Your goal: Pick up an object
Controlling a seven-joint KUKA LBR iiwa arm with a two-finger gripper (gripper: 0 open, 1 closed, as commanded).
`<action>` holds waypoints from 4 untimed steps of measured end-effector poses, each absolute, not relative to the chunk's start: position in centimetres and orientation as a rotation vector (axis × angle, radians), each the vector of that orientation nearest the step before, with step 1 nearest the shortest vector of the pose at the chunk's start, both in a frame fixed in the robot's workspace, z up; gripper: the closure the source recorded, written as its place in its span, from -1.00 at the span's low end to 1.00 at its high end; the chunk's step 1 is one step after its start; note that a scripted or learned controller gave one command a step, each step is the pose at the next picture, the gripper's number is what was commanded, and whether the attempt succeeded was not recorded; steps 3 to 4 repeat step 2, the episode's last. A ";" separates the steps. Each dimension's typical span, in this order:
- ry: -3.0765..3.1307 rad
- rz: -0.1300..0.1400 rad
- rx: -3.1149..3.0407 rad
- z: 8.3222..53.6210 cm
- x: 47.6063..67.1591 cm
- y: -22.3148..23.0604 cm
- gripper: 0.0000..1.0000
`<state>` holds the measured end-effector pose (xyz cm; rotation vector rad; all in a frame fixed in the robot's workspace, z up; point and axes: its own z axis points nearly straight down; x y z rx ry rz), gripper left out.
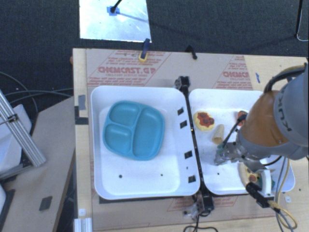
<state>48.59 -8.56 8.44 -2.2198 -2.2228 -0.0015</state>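
In the right bin [227, 98] lie a small round pizza toy [204, 121] with red toppings, a tan cone-shaped piece [218, 133] just below it, and a small orange-red item [241, 115] at the arm's edge. My gripper [221, 155] hangs low over the bin floor, just below the tan piece and apart from it. A pale yellowish object [252, 174] peeks out beneath the wrist at the bin's lower right. Nothing is visibly between the fingers.
The left bin [111, 178] holds a blue divided plate [133, 130]. A black divider [190, 139] with clips runs between the bins. The arm's grey and orange wrist [270, 124] covers the right bin's right half. Cables trail at the front right edge.
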 end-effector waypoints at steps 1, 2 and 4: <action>-2.245 -0.020 -2.204 19.0 48.9 4.7 1.00; -2.221 -0.007 -2.242 27.8 49.4 -8.0 1.00; -2.221 -0.007 -2.242 27.8 49.4 -8.0 1.00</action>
